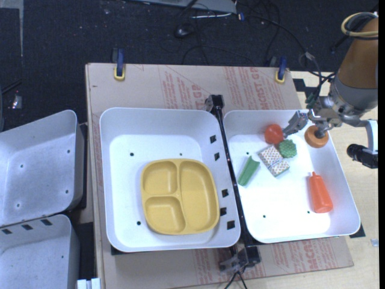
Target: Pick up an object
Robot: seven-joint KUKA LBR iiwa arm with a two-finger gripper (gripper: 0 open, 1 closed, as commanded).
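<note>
**Bench stock: 2 bins, 1 tray, 6 small items**

Board: flat brown cardboard under both bins, printed with red lettering too broken to read, held by 2 yellow clamps along its far edge.

Left bin: shallow, white, smooth plastic, rounded corners. It holds 1 yellow tray, glossy, divided into 3 compartments.

Right bin: same make, touching the left bin along a black divider strip.

Arm: grey with an orange band, over the right bin's far right corner. Gripper: metal, low over the far edge; whether its fingers are apart or closed cannot be told.

Orange bottle: tapered, lying near the right wall.

Green piece: elongated, slanted, near the divider.

Checkered block: patterned box, just beside the green ball, which is knobbly.

Red ball: smooth, just beside the gripper.

Orange round piece: at the rim, under the gripper.
</note>
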